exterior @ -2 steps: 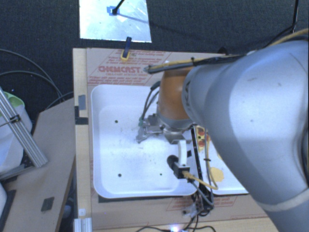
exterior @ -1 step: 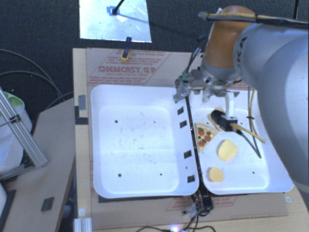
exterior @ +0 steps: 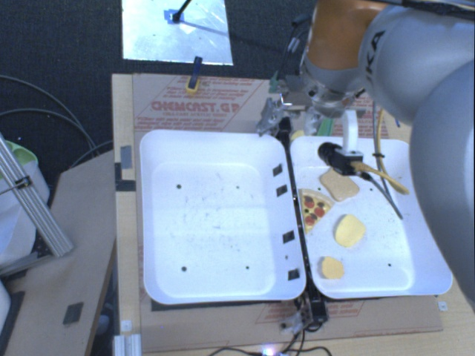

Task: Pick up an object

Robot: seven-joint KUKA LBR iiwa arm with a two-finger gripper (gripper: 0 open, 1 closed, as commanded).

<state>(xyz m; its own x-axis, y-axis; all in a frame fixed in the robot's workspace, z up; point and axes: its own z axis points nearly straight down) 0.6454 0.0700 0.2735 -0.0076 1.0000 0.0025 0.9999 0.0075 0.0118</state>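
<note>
My gripper point(exterior: 276, 119) hangs over the back rim where the two white bins meet, above the right bin's point(exterior: 423, 273) far left corner. Nothing shows in its grasp. In the right bin lie a toy pizza slice point(exterior: 313, 210) against the left wall, a tan toast-shaped piece point(exterior: 340, 185) just behind it, a yellow lump point(exterior: 349, 231) in the middle and a small orange-yellow disc point(exterior: 332, 268) near the front. All of them lie in front of the gripper, apart from it. A pale yellow bit point(exterior: 297, 134) peeks out at the bin's back edge, beside the gripper.
The left bin point(exterior: 159, 199) has only specks on its floor. The bulky grey arm point(exterior: 423, 73) overhangs the right bin's back right. A brown board point(exterior: 193, 104) lies under both bins, with a shiny metal sheet point(exterior: 177, 19) behind it.
</note>
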